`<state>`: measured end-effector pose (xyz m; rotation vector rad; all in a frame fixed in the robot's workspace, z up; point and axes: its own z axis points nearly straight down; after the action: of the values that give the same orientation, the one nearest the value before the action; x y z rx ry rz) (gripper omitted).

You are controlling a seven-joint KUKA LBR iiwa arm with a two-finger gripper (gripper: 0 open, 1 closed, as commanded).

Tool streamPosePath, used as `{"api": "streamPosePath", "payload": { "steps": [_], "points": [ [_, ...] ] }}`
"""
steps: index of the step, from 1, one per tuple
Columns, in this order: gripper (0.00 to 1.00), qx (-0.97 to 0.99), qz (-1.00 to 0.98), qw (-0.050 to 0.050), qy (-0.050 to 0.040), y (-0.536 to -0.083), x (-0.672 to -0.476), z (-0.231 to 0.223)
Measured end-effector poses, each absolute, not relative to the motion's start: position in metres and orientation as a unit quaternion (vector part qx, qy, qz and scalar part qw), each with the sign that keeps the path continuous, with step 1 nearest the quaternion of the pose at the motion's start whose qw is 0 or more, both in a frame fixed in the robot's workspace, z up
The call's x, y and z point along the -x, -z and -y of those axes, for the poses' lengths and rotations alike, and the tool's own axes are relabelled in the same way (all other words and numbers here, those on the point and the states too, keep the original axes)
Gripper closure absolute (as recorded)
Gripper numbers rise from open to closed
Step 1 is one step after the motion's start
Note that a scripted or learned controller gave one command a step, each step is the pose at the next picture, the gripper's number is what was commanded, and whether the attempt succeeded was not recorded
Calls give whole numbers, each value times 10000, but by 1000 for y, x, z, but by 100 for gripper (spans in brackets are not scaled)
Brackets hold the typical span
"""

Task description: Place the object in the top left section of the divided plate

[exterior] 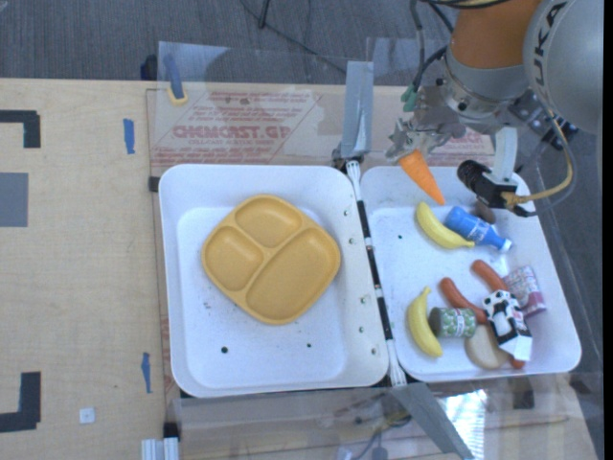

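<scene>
Nearby: carrot (pixel 421 175), banana (pixel 442 230), blue bottle (pixel 476 228).

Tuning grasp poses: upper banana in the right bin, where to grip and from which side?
Probably mid-body of the upper banana, from above, fingers across its narrow width. It lies flat and curved, tips tapering; the blue bottle crowds its right end, so stay toward the middle.

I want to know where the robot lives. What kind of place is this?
Probably a robot lab: a grey arm reaches over two white bins, and toy bananas and a yellow divided plate lie in them.
</scene>
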<state>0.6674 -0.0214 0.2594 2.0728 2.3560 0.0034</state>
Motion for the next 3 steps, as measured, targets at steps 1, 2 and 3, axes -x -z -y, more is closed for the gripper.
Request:
{"api": "streamPosePath", "payload": {
  "steps": [1,2,3],
  "points": [
    [0,-6606,-7508,16,-10,-259,-667,21],
    [100,-6600,-7513,35,-23,-270,-668,21],
    [100,-5003,-8659,23,-18,-352,-667,-99]
  ]
}}
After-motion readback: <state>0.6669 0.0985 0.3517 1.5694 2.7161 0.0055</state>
